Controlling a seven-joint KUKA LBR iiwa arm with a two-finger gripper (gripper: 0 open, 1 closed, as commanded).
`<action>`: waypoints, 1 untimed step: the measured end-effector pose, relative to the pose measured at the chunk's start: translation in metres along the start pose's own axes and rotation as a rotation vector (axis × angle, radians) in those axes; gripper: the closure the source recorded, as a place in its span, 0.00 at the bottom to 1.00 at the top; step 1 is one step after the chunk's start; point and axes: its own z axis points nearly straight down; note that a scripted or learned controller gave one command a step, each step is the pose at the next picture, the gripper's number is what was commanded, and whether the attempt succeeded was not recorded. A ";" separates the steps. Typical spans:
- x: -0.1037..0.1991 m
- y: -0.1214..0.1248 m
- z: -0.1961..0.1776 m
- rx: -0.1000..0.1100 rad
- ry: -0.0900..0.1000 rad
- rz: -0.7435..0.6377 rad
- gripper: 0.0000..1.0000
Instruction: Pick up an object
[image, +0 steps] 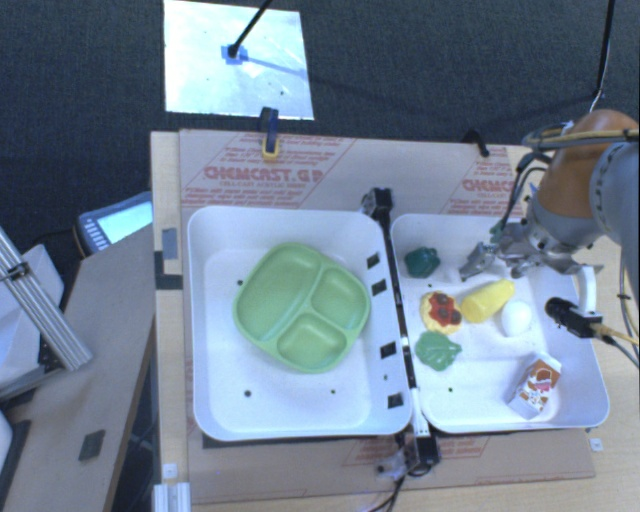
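Lying just below pincer (490, 258): yellow obj (487, 299)

Yellow toy (487, 300) beside white egg (516, 318)

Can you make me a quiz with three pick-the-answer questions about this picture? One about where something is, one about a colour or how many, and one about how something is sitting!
1. Where is the green divided plate?
A. In the left bin
B. In the right bin
C. On the cardboard behind the bins

2. What colour is the egg?
A. Red
B. White
C. Green

3. How is the small carton sitting?
A. Stacked on the plate
B. Held between the robot's fingers
C. On the floor of the right bin, near its front corner

Answers:
1. A, the plate rests alone in the left bin.
2. B, the egg is white, beside the yellow toy.
3. C, the carton sits on the bin floor, apart from the hand, which is at the back of that bin.
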 end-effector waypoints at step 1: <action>-0.001 0.001 -0.013 -0.003 -0.002 0.000 1.00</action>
